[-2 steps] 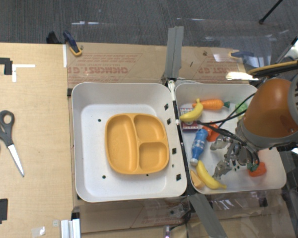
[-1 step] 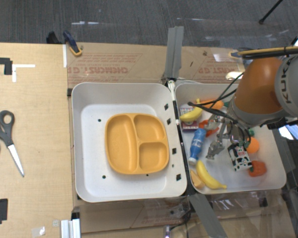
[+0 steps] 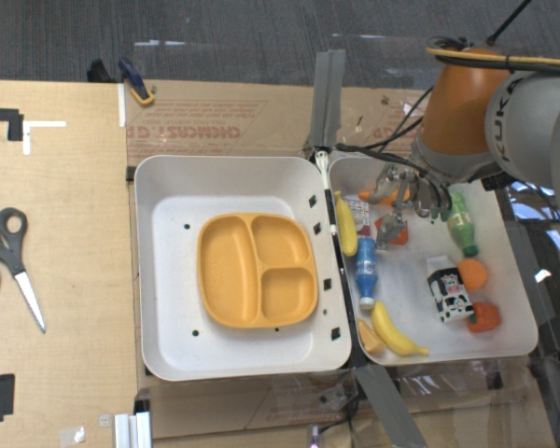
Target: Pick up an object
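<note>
From my overhead camera I see the arm (image 3: 490, 110), grey with its orange band, reaching in from the right over the back of the right bin (image 3: 504, 343). The pincer (image 3: 403, 215) hangs low among the things at the back of that bin, but its metal parts blur into the clutter and I cannot tell how it is set, nor whether anything sits in it. A small orange-red piece (image 3: 398, 235) lies just beside it.

The things to pick from are all in the right bin. A yellow banana (image 3: 345, 225) lies along the left wall, with a blue bottle (image 3: 366, 271) just below it. A second banana (image 3: 396, 333) curves along the front, beside a pale orange wedge (image 3: 367, 336) in the front left corner. A green bottle (image 3: 462, 220) lies near the right wall, an orange ball (image 3: 472, 274) sits below it, and a black-and-white carton (image 3: 449, 294) lies between the ball and a red-orange item (image 3: 484, 317).

The left bin (image 3: 159, 278) holds a yellow divided plate (image 3: 259, 270) lying flat near its middle.

On the table (image 3: 65, 269) to the left, scissors (image 3: 17, 264) lie well apart from both bins.
</note>
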